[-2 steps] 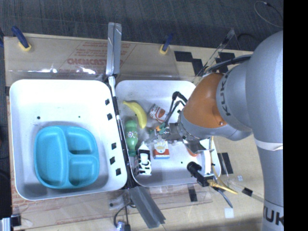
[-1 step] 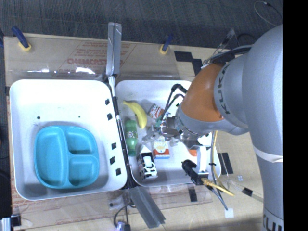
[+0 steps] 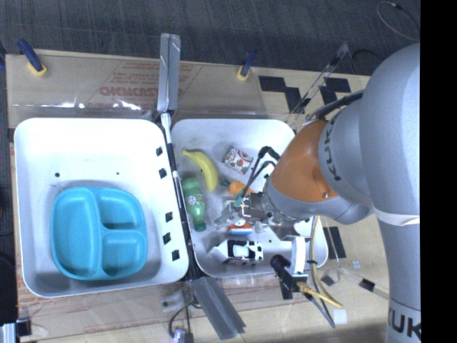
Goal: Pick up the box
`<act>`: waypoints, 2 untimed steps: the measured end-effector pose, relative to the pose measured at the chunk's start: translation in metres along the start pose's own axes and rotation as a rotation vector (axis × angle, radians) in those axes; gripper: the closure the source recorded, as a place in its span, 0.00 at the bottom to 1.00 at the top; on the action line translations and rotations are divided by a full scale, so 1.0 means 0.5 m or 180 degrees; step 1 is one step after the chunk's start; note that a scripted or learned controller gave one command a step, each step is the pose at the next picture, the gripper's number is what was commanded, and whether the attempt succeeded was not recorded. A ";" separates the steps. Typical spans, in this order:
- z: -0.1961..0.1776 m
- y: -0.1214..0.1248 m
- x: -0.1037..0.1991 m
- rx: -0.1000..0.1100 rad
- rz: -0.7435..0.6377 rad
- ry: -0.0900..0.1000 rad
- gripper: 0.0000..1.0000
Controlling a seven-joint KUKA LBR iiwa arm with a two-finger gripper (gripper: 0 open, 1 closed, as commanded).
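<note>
Overhead, I had both white bins in sight. At nine o'clock lay the left bin (image 3: 28, 191), and inside it, toward its seven o'clock corner, sat a blue divided plate (image 3: 100, 232) with three compartments. Two blue clamps (image 3: 31, 56) pinned the cardboard sheet along the bench's twelve o'clock edge.

Moving across the dividing rail, I saw the right bin (image 3: 214, 128) holding a small crowd of things. A green bottle (image 3: 193, 201) lay along the bin's nine o'clock wall, and a yellow banana (image 3: 204, 167) curved just at its one o'clock side, close enough that I could not tell whether they touched. At three o'clock from the banana lay the box (image 3: 238, 159), a small white carton with red and green print, tilted, near the bin's twelve o'clock wall and apart from the gripper. An orange item (image 3: 237, 188) showed just below it, at six o'clock from the box. A black and white object (image 3: 244, 250) rested near the bin's six o'clock wall.

The gripper (image 3: 243, 216) hung over the middle of that bin, between the orange item and the black and white object. Whether it was parted or clenched I could not tell; the wrist hid that. The grey arm (image 3: 385, 148) with its orange band (image 3: 303, 170) came in from three o'clock.
</note>
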State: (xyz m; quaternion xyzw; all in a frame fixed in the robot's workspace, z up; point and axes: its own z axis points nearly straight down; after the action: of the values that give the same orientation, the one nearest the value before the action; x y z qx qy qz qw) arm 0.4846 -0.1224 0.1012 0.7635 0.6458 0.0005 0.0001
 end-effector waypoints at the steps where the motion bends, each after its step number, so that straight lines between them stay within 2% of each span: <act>1: 0.000 0.000 0.000 0.0001 0.0001 0.0000 0.00; 2: 0.019 0.085 0.055 0.0005 0.0225 -0.0017 0.00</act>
State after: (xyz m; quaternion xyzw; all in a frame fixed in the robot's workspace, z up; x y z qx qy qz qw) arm 0.5311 -0.1021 0.0918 0.7859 0.6184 -0.0021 0.0011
